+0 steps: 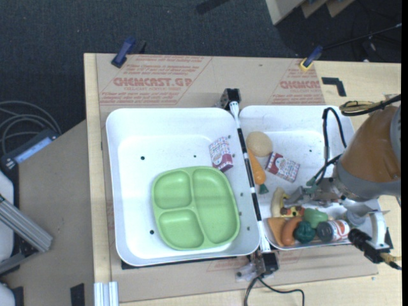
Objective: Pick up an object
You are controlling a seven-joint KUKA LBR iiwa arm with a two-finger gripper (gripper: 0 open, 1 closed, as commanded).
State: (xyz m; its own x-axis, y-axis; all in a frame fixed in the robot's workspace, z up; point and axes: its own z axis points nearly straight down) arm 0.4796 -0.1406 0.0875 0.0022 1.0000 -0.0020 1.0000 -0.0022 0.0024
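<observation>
Two shallow white bins are seen side by side on a cardboard-covered surface (159,81), viewed from above at a slant. In the left bin (127,145), a green divided tray (194,207) lies flat near the front, and a small red-and-white packet (220,153) rests near the dividing wall; both are well apart from the arm. The right bin (299,116) holds the clutter to be picked from: a tan round object (259,143), an orange carrot-like piece (256,168) lying along the divider, a red-and-white carton (282,167), and a crowded heap of toy food (305,227) at the front edge, probably gathered there because the bin floor lets loose things slide together.

The grey arm (373,164), with its orange band, is reached in from the right and bent downward over that front heap. The gripper (313,197) is held low, just above or touching the pile. Whether the jaws are spread or pressed together cannot be told, as they are lost among the objects.
</observation>
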